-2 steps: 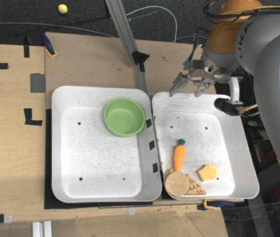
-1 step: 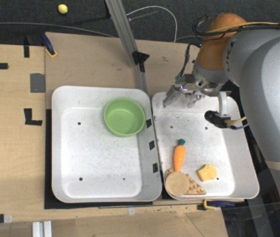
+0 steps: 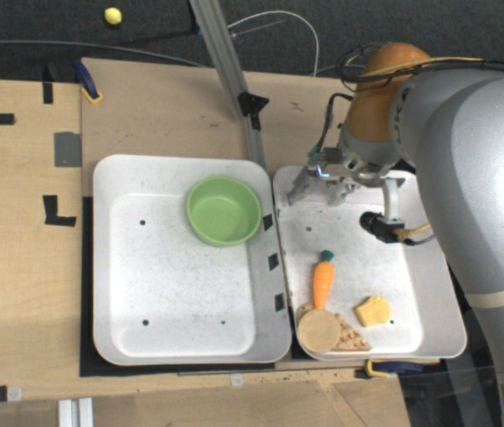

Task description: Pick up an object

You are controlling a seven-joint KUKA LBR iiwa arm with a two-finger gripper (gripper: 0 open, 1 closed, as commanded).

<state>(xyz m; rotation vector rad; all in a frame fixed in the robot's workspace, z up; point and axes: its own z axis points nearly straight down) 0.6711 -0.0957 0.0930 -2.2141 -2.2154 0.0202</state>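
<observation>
My gripper [image 3: 316, 191] hangs over the far left corner of the right bin [image 3: 429, 265], open, with nothing between its fingers. An orange carrot [image 3: 324, 283] with a green top lies in the middle of that bin, well in front of the gripper. A round tan biscuit [image 3: 319, 330] sits at the bin's near edge, partly over a slice of pizza [image 3: 353, 339]. A yellow wedge of cheese [image 3: 373, 310] lies to their right. A green bowl [image 3: 224, 209] stands in the far right part of the left bin [image 3: 127, 265].
A slanted grey pole [image 3: 225, 56] runs down from the top to the gap between the bins. The arm's grey body [image 3: 465, 167] covers the right bin's right side. A black part [image 3: 380, 226] with cables juts over that bin.
</observation>
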